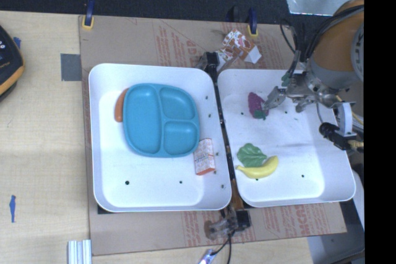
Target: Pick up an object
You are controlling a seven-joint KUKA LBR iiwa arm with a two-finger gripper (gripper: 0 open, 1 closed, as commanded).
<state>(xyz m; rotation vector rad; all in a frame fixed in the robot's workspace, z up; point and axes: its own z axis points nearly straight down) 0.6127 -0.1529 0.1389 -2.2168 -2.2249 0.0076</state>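
Left bin (102, 133): blue divided plate (162, 119), orange piece (119, 106) tucked beside it, small packet (205, 156). Right bin (334, 185): yellow banana (260, 168) touching green leaf (250, 153); purple toy (255, 102) by the gripper (267, 105), grip state cannot be told.

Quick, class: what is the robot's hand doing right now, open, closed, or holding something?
Hand: down at the purple object in the right bin; whether it grips it cannot be told.
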